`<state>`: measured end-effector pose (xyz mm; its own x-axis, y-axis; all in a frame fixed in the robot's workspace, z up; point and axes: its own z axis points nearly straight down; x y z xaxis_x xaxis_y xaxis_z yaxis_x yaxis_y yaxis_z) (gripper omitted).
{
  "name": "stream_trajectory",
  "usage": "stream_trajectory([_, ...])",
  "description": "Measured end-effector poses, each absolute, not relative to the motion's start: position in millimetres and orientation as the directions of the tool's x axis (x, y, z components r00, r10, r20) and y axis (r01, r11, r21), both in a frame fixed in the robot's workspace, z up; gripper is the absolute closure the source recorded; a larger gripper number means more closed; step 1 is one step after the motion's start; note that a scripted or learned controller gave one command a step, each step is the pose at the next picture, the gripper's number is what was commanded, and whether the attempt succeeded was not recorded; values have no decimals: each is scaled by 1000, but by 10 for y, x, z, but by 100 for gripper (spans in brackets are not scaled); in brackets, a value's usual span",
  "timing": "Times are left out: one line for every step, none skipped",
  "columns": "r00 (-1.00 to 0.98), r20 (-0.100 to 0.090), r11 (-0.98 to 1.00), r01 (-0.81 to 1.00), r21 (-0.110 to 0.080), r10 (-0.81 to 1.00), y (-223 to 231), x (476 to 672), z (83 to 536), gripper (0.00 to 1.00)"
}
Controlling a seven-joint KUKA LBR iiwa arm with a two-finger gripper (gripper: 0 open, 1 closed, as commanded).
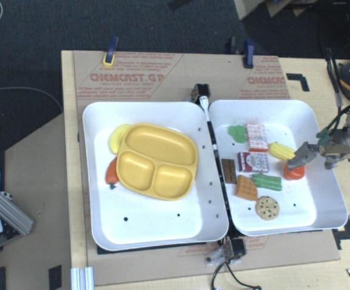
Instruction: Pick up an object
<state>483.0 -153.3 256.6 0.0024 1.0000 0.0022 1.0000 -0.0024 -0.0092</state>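
"CHEMCAST GP" is being shown in red print on the brown board [163,71] at the far side, behind the left bin; the same print is being repeated, partly cut off, behind the right bin. Print on the small red-and-white packets [256,136] is not being resolved.

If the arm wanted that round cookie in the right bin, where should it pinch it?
Probably across its rim, coming straight down from above. The cookie lies flat on the right bin's floor, with bare floor on its right and lower sides; the waffle sits close on its upper left.

The tool [300,156] reaches in low from the right.
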Motion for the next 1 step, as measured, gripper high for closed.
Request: stream_trajectory([0, 0, 0, 1000, 1, 1000, -1533, 4850, 2611, 0])
